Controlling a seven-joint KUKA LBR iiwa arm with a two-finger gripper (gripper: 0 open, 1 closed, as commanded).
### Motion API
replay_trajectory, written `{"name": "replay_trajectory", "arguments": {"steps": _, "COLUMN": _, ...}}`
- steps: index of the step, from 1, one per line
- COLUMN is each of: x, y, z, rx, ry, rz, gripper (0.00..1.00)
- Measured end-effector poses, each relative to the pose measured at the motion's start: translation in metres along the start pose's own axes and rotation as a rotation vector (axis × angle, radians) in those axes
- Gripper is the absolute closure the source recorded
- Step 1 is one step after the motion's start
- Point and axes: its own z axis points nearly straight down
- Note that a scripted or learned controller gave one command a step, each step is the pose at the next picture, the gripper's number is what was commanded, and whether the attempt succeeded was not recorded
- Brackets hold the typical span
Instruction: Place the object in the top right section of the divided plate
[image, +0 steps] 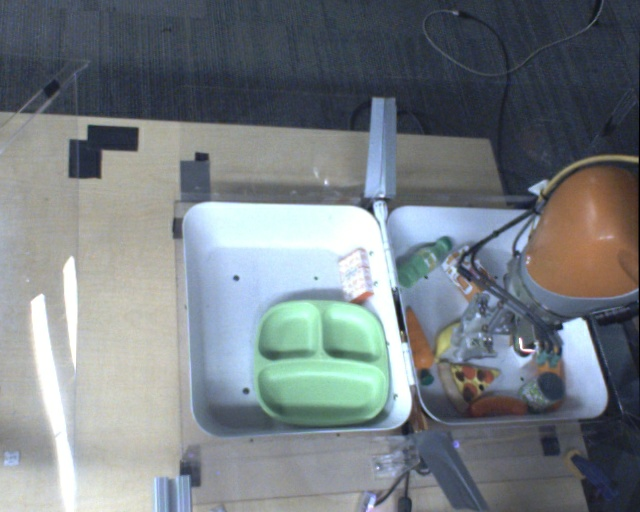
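1. My gripper (487, 335) hangs over the toys right of the plate (323, 362); whether it pinches anything, I cannot tell.
2. No object picked yet, I judge; the plate's top-right section (354, 333) waits.

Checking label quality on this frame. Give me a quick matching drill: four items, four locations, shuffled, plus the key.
Items:
1. green divided plate
2. green bottle
3. pizza slice
4. small red-and-white packet

Places:
A. right bin, near its front edge
B. left bin, against the wall between the bins, behind the plate
C. left bin, front part
D. right bin, back left corner

Pairs: 1-C, 2-D, 3-A, 4-B
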Motion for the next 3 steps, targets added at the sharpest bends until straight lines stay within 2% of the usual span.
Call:
{"name": "replay_trajectory", "arguments": {"steps": 1, "x": -0.014, "y": 0.077, "z": -0.010, "rx": -0.002, "ry": -0.001, "rz": -0.190, "gripper": 1.00}}
{"name": "replay_trajectory", "arguments": {"steps": 2, "x": -0.015, "y": 0.025, "z": 0.000, "rx": -0.001, "ry": -0.001, "rz": -0.293, "gripper": 1.00}}
{"name": "replay_trajectory", "arguments": {"steps": 3, "x": -0.015, "y": 0.025, "z": 0.000, "rx": -0.001, "ry": -0.001, "rz": -0.293, "gripper": 0.00}}
